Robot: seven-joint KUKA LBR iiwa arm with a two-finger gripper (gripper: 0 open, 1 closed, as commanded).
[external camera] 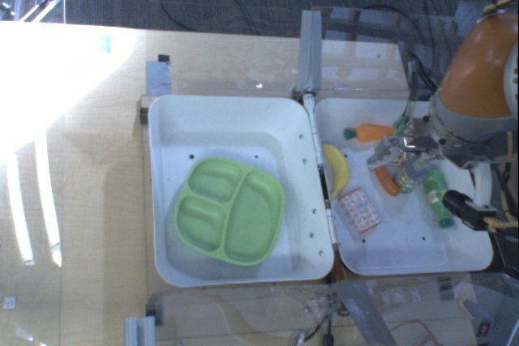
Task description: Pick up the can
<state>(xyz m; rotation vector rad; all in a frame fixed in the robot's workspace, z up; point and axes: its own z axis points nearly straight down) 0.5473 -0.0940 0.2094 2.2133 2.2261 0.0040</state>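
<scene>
The can [405, 175] is a small printed cylinder in the right bin [422, 255], partly covered by the arm's tool. My gripper [402, 155] hangs low directly over it, coming in from the right below the orange band [478, 69]. The metal gripper parts blur into the can's top, so I cannot make out whether the can is gripped.
Around the can lie an orange carrot [375, 132], a banana [336, 168], a small orange piece [388, 183], a red-patterned packet [359, 210] and a green bottle [438, 194]. A green divided plate [230, 210] sits in the left bin [219, 121].
</scene>
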